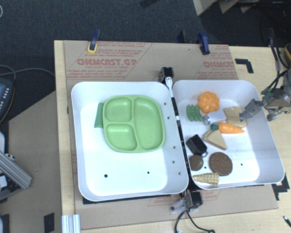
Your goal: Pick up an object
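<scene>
Bins (pixel 82 130): two | green plate (pixel 134 123): one | carrot (pixel 230 128): one | round cookies (pixel 220 163): two | fingers (pixel 249 110): state unclear

Red "CHEMCAST G P" lettering is printed on the brown board (pixel 111 57).

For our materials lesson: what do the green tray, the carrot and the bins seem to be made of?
Green tray: probably moulded plastic, matt, one even colour. Carrot: likely toy plastic, smooth, uniform orange; too small to be sure. Bins: apparently thin white plastic, slightly glossy, with rounded formed rims.
</scene>
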